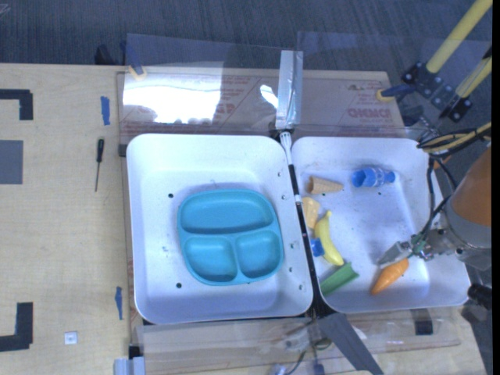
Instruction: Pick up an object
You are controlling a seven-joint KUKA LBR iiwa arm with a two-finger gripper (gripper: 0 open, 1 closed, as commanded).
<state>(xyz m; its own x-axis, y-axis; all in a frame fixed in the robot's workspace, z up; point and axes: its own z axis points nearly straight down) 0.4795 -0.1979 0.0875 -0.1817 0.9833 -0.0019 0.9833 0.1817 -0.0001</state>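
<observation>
Nothing is lifted yet: the gripper [397, 251], low at the frame's lower right, hangs just above the carrot [389, 276] lying in the right bin [406, 148], and whether it is clenched I cannot tell.

The 2 white bins [148, 162] look like smooth, slightly glossy plastic. The blue divided tray [229, 234] has a matt plastic sheen. The surface [55, 233] is pale, matt wood. Clear glossy sheeting [195, 92] reflects light behind.
</observation>
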